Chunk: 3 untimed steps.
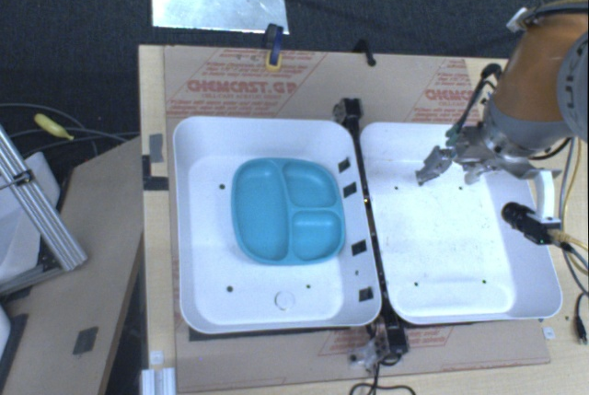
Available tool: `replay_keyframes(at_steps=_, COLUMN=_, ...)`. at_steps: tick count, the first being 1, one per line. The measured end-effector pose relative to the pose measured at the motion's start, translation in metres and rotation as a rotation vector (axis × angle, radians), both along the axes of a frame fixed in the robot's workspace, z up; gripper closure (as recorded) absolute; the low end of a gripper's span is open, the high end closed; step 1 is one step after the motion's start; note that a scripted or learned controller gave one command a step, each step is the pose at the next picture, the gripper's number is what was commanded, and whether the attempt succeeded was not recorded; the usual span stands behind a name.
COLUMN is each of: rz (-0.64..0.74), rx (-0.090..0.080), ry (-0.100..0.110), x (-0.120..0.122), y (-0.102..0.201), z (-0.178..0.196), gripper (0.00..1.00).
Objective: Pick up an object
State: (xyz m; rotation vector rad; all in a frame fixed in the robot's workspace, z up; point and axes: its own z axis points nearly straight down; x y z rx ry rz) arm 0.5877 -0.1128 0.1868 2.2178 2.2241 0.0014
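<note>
Closest to the camera is the black clamp [388, 340] at the near end of the seam where the two bins meet.

The only clear candidate for picking is the blue plate [285, 209], lying flat and face up in the middle of the left bin [198, 227]. It has three sections: one large one on the side away from the gripper and two smaller ones on the side toward it. The plate is nearly as wide as it is long. Its slightly longer axis seems to run from the far side of the bin to the near side, leaning a little, so it lies crosswise to a line drawn from the gripper. Nearer the camera than the plate, a small pale round mark or disc [283, 299] sits on the same bin floor, too faint to identify.

The gripper [434, 167] hangs over the far part of the right bin [460, 292], apparently just above its bare floor. I cannot tell whether it is open or closed, and nothing shows in its grasp.

From the gripper, the plate lies well off toward the view's left, across the black seam [361, 218] between the bins and a little nearer the camera. To reach it, I judge, the arm must cross that seam and close on the raised rim, since a flat plate offers little else to grip.
</note>
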Motion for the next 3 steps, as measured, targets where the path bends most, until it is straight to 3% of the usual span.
replay_keyframes(at_steps=1, rz=0.011, rx=0.007, ry=0.0, x=-0.019, y=0.131, z=-0.003, gripper=0.0)
replay_keyframes(at_steps=2, rz=-0.003, rx=0.0, ry=0.004, x=-0.09, y=0.119, z=-0.003, gripper=0.0)
replay_keyframes(at_steps=3, rz=-0.001, rx=0.0, ry=-0.003, x=-0.087, y=0.12, z=0.008, gripper=1.0)
